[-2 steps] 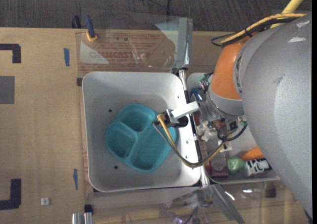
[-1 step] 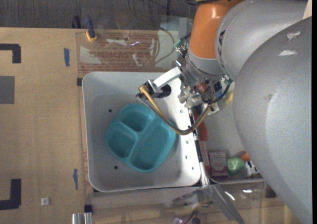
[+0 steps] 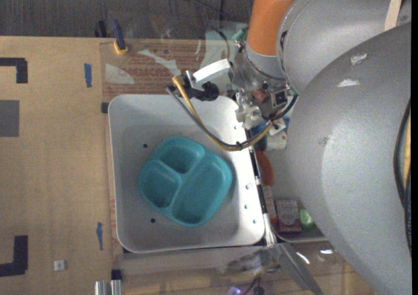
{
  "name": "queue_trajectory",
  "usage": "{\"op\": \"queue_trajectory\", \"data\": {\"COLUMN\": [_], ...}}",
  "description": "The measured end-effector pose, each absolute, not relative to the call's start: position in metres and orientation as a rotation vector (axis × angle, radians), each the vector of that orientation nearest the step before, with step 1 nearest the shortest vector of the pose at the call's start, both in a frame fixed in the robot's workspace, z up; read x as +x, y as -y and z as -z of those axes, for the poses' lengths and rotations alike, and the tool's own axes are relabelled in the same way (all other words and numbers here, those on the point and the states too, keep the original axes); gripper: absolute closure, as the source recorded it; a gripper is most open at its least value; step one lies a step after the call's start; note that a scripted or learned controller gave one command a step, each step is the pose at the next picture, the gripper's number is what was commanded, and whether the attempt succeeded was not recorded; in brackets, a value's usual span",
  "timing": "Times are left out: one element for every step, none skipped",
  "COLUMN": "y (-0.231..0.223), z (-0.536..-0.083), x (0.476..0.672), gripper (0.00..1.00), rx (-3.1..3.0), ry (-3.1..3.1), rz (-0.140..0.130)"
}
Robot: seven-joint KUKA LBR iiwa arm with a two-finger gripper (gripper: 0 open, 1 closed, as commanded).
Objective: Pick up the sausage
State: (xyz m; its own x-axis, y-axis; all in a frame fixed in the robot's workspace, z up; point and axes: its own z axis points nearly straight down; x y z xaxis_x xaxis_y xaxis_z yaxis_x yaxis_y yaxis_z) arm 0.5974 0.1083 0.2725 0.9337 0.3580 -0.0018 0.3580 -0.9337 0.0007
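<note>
The grey arm [image 3: 353, 130] fills the right side and covers most of the right bin [image 3: 307, 238]. Its pincer [image 3: 261, 121] hangs at the rim between the two bins; whether it is apart or together cannot be told. Just below it lies a reddish-brown sliver, seemingly the sausage [image 3: 262, 164], inside the right bin by the dividing rim and mostly hidden by the arm. Nearer the bin's lower end sit a small carton [image 3: 287, 214] and a green thing [image 3: 305, 218]. The left bin [image 3: 127, 124] holds a teal divided plate [image 3: 186, 181], on the desk [image 3: 52, 156].
</note>
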Motion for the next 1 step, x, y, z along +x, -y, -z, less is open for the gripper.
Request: {"op": "queue_trajectory", "data": {"y": [-0.0464], "z": [-0.2832], "x": [0.6478], "gripper": [1.00], "rx": [3.125], "ry": [-0.312], "rz": [0.003]}}
